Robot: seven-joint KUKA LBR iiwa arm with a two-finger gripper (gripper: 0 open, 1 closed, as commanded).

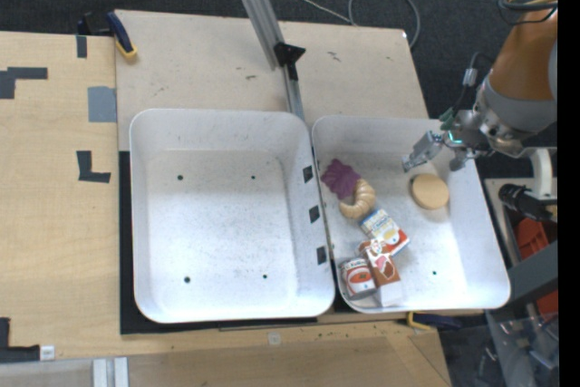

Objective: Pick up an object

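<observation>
Objects are gathered in the right bin [471,231], while the left bin [154,222] sits just beside it, the two rims touching along the middle of the bench [208,59]. A round tan disc [430,192] lies near the right bin's right wall, towards its far edge. A purple lump [340,177] rests close to the bin's left wall, with a beige twisted piece [358,198] touching it on the near side. Nearer the front edge, a small white and red carton [384,237] and a red and white box [387,272] are seen, and a small can [357,276] lies just beside the box, at the bin's front left corner.

The gripper [437,149] is seen over the right bin's far right part, just beyond the disc and apart from it. Its fingers are spread, and nothing is held between them. The grey arm with its orange band [526,59] is seen reaching in from the bench's right side.
</observation>
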